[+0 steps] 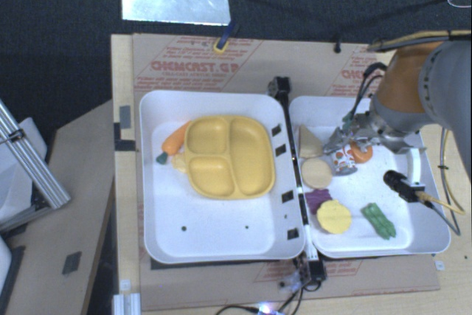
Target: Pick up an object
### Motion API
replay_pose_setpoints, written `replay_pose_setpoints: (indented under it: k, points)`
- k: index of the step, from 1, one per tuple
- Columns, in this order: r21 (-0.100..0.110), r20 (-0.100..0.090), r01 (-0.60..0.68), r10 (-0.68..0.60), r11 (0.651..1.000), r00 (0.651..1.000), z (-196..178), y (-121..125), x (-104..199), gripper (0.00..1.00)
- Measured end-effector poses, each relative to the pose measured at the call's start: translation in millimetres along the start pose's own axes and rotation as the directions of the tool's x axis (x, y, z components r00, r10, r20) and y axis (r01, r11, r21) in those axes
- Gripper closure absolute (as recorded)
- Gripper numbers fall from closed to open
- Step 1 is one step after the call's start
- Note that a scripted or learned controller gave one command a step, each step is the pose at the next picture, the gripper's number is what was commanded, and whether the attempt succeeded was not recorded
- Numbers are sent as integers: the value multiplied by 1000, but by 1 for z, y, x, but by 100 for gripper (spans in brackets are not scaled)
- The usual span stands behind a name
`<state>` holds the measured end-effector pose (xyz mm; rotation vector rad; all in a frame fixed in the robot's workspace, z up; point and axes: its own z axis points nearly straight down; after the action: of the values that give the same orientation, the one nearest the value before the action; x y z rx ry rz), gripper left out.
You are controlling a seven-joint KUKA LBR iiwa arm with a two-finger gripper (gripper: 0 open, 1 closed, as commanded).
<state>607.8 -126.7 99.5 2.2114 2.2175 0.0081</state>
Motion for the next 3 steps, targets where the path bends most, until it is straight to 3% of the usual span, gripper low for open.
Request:
replay_pose_setpoints:
  k: [2, 3]
  points:
    - [2, -2, 3, -3, 1000, 1000, -125, 10, 7, 100]
    - [8, -3, 3, -3, 1000, 1000, -125, 11, 7, 100]
